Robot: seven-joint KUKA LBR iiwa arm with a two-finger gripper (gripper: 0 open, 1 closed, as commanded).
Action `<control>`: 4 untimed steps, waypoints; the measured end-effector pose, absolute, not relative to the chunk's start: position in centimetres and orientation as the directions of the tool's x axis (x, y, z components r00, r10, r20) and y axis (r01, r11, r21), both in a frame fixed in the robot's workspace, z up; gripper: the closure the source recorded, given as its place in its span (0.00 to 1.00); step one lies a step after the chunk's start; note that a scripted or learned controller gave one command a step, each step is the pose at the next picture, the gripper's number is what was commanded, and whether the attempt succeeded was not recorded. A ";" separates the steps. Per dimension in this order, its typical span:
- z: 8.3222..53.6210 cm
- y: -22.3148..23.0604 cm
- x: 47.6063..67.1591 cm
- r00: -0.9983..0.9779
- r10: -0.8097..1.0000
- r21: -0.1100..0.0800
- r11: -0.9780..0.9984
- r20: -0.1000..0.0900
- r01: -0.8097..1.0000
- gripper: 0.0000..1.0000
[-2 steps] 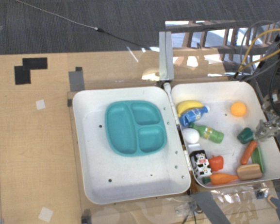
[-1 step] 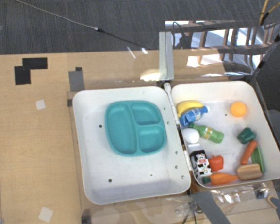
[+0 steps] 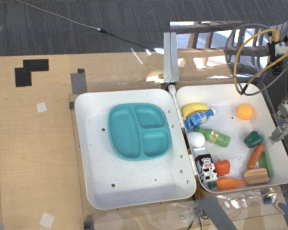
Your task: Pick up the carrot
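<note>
Where wooden bench (image 3: 33,162) bears bins, carrot (image 3: 255,156) right, grey carpet (image 3: 100,10) behind

The scene is evenly and brightly lit from above. Strong glare is seen on the metal bracket (image 3: 169,59) and on the bench (image 3: 33,162) just behind the two bins, where pale patches are washed out. Bright reflections are also carried by the clear strip (image 3: 232,204) along the near edge. A soft grey shadow is cast inside the left bin (image 3: 98,191) toward its near wall, and a faint one is thrown around the teal tray (image 3: 138,131). Colours in the right bin (image 3: 227,92), beside the gripper (image 3: 285,129), are rendered vividly. Focus is moderate throughout; fine detail is softened, and the gripper is slightly blurred at the frame's edge.
</note>
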State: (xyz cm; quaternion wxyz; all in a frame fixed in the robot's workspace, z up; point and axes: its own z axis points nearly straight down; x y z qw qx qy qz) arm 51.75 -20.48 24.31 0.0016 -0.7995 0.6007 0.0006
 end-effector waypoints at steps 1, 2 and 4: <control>15.7 -19.4 48.7 0.591 -0.807 -0.002 -0.591 -0.003 -0.807 1.00; 25.4 -18.9 49.1 0.804 -0.594 -0.006 -0.804 0.008 -0.594 1.00; 24.9 -9.1 50.8 0.906 -0.424 -0.009 -0.906 0.005 -0.423 1.00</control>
